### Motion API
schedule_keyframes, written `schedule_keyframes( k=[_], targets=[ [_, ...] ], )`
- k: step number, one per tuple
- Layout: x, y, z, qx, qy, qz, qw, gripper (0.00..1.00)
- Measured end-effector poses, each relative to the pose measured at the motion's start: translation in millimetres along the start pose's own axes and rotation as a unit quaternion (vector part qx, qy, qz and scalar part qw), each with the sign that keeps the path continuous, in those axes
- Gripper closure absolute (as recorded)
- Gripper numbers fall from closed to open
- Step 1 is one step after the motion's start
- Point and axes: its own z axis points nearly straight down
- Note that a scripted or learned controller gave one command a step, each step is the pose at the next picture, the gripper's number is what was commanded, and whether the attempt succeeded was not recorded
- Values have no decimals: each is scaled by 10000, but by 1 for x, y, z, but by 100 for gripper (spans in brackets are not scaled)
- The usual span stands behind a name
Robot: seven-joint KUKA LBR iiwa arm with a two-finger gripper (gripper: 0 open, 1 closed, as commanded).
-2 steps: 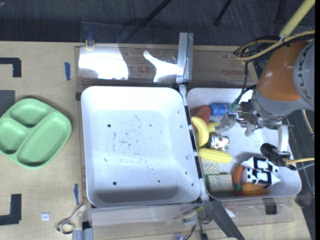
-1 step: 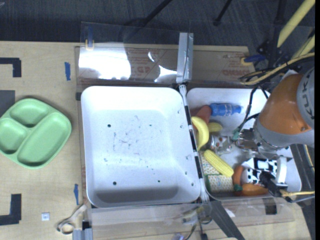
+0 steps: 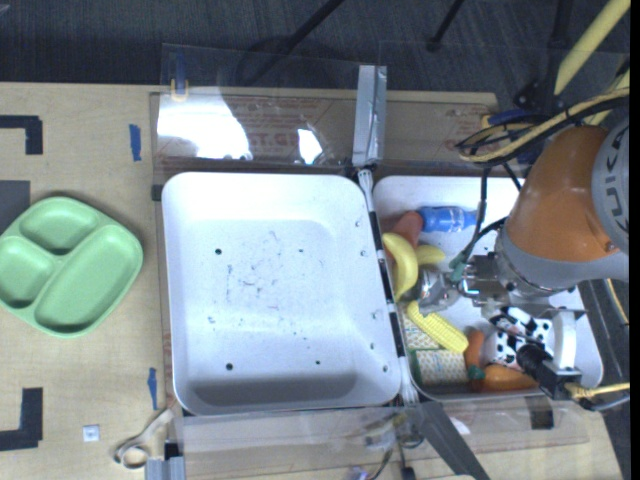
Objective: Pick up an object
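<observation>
Hovering gripper (image 3: 432,290) over banana (image 3: 402,260) (right bin (image 3: 590,363))

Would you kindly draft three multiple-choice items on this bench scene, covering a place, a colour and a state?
1. Where does the banana lie?
A. In the right bin
B. In the left bin
C. On the green tray

2. What colour is the divided tray on the bench?
A. Red
B. Green
C. Black

3. How does the bottle with the blue label rest?
A. Upright
B. Hanging from the claw
C. On its side

Answers: 1 A, it sits among the toys in the right bin. 2 B, it is pale green. 3 C, it lies flat near the bin's far wall.
</observation>
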Motion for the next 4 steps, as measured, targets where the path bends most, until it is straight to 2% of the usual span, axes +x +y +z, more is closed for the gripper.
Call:
schedule_keyframes(
  k=[1, 2, 3, 4],
  targets=[
    [-4, 0, 0, -5, 1, 553, 9985, 0],
    [-51, 13, 64, -155, -26, 388, 9991, 0],
    [-56, 21, 72, -340, -87, -221, 9991, 0],
    [-54, 23, 71, -360, -118, -897, 9952, 0]
  ],
)
